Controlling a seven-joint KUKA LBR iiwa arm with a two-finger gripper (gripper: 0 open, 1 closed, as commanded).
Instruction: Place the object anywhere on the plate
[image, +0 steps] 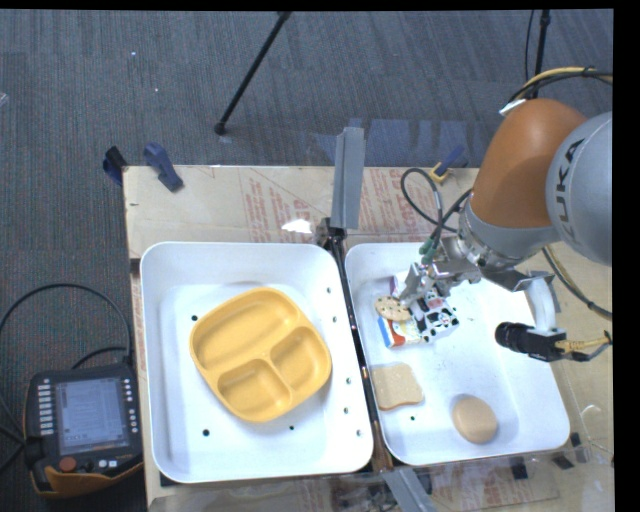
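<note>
Where the hand (425, 296) hovers, a carton (420, 322) lies beneath.

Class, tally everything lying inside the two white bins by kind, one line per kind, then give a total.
Yellow divided plate: 1
Slice of toast: 1
Round tan bun: 1
Small cow-patterned carton, under the gripper: 1
Flat printed item beside that carton, kind unclear: 1
Total: 5

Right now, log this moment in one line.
gripper over carton, right bin | toast, bun beside | plate in left bin
</note>
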